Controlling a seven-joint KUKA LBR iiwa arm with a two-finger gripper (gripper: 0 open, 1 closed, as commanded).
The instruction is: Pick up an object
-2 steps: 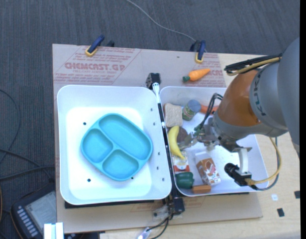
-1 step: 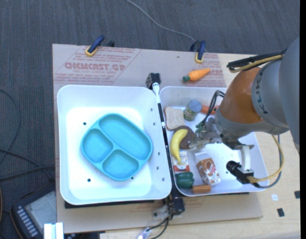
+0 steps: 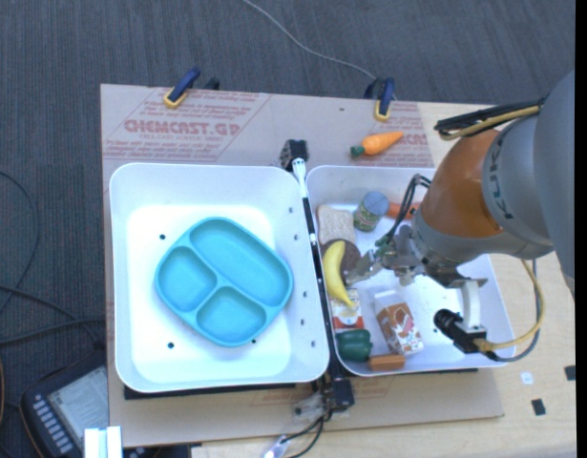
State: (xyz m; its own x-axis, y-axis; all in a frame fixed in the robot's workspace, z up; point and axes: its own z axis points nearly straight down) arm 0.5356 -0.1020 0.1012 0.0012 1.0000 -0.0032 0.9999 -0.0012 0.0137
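Note:
My gripper (image 3: 374, 260) hangs low over the middle of the right bin (image 3: 498, 299), just right of a yellow banana (image 3: 335, 273); the orange wrist band sits behind it. Close by lie a small tin can (image 3: 372, 210), a tan slice (image 3: 336, 222), a brown and white packet (image 3: 400, 328), a green item (image 3: 353, 343) and an orange stick (image 3: 387, 361). Nothing is visibly held. The arm hides part of the bin's right side.
The left bin (image 3: 131, 208) holds a blue divided plate (image 3: 224, 280). A toy carrot (image 3: 377, 143) lies on the board behind the right bin. Two clamps (image 3: 183, 86) (image 3: 384, 98) sit at the board's back edge. A black fitting (image 3: 294, 153) marks the divide between the bins.

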